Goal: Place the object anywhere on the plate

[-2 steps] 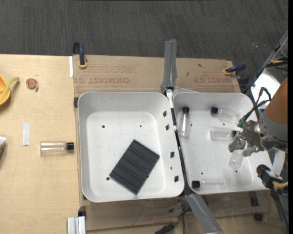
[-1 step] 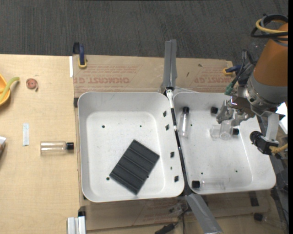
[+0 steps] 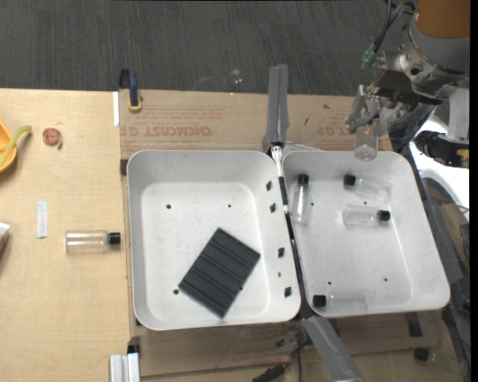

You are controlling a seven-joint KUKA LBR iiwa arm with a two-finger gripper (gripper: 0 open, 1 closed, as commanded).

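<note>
Camera view: tool (image 3: 365, 119) raised over right bin's (image 3: 418, 295) far edge, clasping clear bottle (image 3: 365, 142).

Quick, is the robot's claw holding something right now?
Gripper: closed on a clear bottle, hanging above the right bin's far edge.

Left bin (image 3: 149, 186) white, with dark grey ribbed plate (image 3: 219, 271). Right bin (image 3: 418, 246) white, with clear bottles (image 3: 300, 200), black caps. Bench (image 3: 60, 298) light wood colour; brown cardboard (image 3: 194, 123) with red print. Arm (image 3: 441, 19) grey, orange band.
</note>
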